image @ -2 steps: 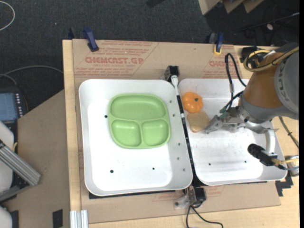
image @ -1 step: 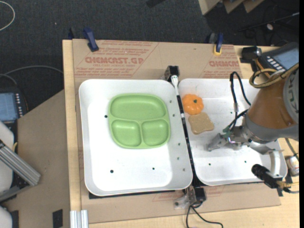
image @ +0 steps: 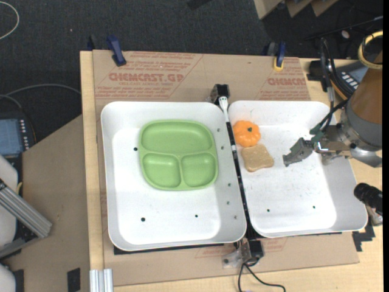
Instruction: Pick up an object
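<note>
the bench is a sheet of brown cardboard-faced board (image: 182, 78) with red lettering printed on it, held at the far edge by a blue clamp (image: 115, 50) and a blue-and-yellow clamp (image: 279, 59). two shallow white plastic bins sit side by side on it, touching along their inner edges.

in the left white bin (image: 121, 212) lies a pale green plastic plate with three compartments (image: 179, 155), one large section toward the far side and two smaller ones nearer me. it sits flat, toward the far half of the bin.

in the right white bin (image: 304, 218) there are two small things close to the inner wall: a round orange toy pumpkin with a small green stem (image: 246, 133), and just beside it on the near side, touching or almost touching, a tan slice of toy bread (image: 258, 158), lying flat and a bit tilted.

the grey arm with its orange band (image: 364, 108) comes in from the right, over the right bin's outer rim. its dark grey two-finger gripper (image: 295, 153) hangs over the middle of the right bin, pointing toward the bread slice but apart from it, with bare white bin floor between them. the fingers look slightly spread, and nothing sits between them.

black cables run along the seam between the bins and trail off the near edge of the board.
</note>
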### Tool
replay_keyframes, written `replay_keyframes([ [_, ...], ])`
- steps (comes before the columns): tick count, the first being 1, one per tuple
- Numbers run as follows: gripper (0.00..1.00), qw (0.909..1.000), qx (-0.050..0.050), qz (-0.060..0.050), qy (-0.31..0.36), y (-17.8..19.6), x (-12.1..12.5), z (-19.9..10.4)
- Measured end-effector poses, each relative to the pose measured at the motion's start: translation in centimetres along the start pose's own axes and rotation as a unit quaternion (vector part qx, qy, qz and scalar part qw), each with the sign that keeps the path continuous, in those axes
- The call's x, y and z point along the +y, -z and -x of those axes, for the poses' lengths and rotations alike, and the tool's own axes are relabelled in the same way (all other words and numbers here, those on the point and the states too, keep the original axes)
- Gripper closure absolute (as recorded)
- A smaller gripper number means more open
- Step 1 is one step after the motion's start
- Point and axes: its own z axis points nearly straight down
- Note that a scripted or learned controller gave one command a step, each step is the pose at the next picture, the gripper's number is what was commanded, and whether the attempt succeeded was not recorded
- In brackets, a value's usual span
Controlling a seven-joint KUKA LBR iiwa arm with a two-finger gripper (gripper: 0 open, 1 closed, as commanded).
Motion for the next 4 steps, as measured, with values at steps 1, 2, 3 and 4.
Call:
replay_keyframes([
  [1,0.0,1.0,0.002,-0.001,0.004,11.1,0.2,-9.2],
  [2,0.0,1.0,0.003,-0.004,0.004,17.0,0.2,-19.3],
  [3,0.0,0.9999,0.0,-0.011,-0.004,15.1,0.1,-18.1],
  [4,1.0,1.0,0.0,-0.008,-0.002,16.2,0.2,-18.1],
])
